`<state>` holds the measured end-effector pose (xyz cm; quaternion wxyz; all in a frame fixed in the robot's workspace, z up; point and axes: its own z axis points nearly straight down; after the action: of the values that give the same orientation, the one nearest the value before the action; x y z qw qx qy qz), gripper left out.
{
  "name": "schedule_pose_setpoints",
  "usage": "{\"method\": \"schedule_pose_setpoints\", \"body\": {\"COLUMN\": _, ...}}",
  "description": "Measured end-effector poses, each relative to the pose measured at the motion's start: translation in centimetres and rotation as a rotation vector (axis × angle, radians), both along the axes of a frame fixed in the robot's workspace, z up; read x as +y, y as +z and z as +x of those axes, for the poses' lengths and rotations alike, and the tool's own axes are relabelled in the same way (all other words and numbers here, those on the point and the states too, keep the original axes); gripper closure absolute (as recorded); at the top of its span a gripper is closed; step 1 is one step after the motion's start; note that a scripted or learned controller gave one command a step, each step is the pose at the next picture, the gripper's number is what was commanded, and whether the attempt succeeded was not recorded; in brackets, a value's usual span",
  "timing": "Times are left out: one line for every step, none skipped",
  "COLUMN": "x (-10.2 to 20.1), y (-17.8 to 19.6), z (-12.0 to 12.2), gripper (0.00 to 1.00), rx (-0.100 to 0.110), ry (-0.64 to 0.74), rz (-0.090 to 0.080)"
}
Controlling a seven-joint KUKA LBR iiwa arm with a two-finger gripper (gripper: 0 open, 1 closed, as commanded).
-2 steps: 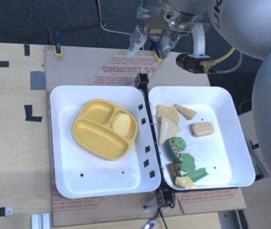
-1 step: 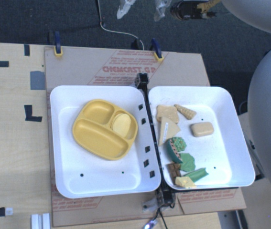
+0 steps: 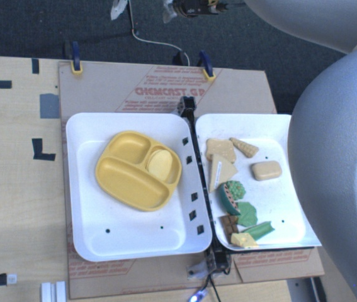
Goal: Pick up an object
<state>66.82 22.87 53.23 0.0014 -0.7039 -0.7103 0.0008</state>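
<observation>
Camera view, read from the left, with every place reckoned from the black joint [image 3: 194, 168] that runs between the two bins.

Left of the joint: the left bin [image 3: 72, 168], holding a single yellow divided plate [image 3: 137, 168]. Lying flat, right way up, its corner almost touching the joint. Broad and low, so probably a poor fit for a two-finger grasp except at the rim.

Far beyond the joint's upper end, past the clamped cardboard sheet [image 3: 165, 90] under the bins: the gripper [image 3: 145, 5]. Two pale prongs spread well apart, seemingly with nothing between them, though cropped by the frame's top edge there. Parked clear of both bins, likely to leave the camera an open look at the contents before a grasp is chosen.

Right of the joint: the right bin [image 3: 286, 126], with the small loose pieces crowded against the joint side. Nearest the joint, two tan blocks [image 3: 219, 151] overlapping; just beyond them a ridged tan wedge [image 3: 244, 147]. Farther right and alone, a tan oval bar [image 3: 266, 170], apart from its neighbours and so judged the easiest pick. Toward the joint's lower end, a jumble of green leafy pieces [image 3: 246, 214], a brown scrap [image 3: 230, 223] and a yellow chip [image 3: 241, 239], touching and overlapping, hence harder to pinch singly.

Farthest right: the grey arm [image 3: 335, 168], arching over the right bin's outer edge. Nothing lifted yet.
</observation>
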Motion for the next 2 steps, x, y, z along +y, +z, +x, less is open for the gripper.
{"method": "schedule_pose_setpoints", "body": {"x": -0.4, "y": 0.7, "z": 0.2, "gripper": 1.00, "rx": 0.005, "ry": -0.004, "rz": -0.006}}
{"method": "schedule_pose_setpoints", "body": {"x": 0.7, "y": 0.1, "z": -8.5, "gripper": 1.00, "rx": 0.003, "ry": -0.002, "rz": -0.001}}
